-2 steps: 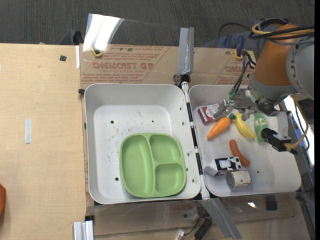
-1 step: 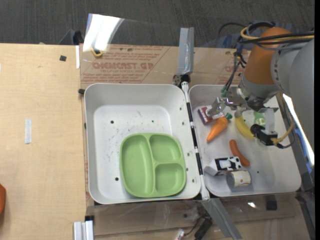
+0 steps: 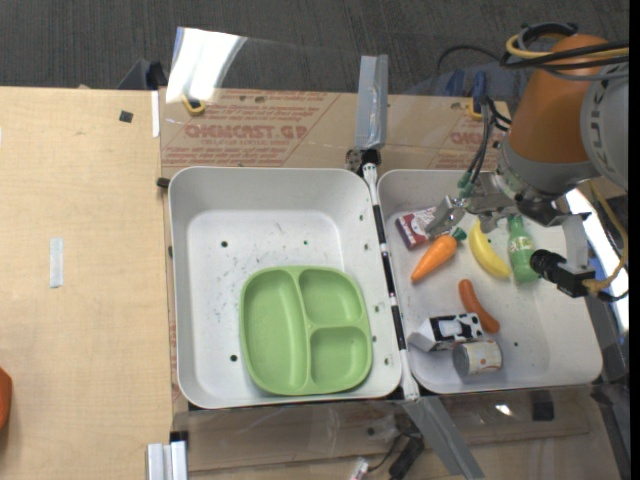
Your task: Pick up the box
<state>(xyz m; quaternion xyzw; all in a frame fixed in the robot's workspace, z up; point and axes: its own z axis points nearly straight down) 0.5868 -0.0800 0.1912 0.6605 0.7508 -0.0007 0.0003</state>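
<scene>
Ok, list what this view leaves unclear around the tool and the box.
- Tool: its tips blur against the dark red box and the carrot; open or shut is unreadable.
- Box: its right end lies under the tool; the label is too small to read.
- Arm: cut off by the picture's right edge.

The grey arm with the orange band (image 3: 565, 98) is cut off by the frame's right edge. Its hand (image 3: 447, 218) overlaps the small dark-red and white box (image 3: 412, 229), hiding the box's right end. The orange object (image 3: 4, 398) at lower left is cropped and unidentifiable.
</scene>
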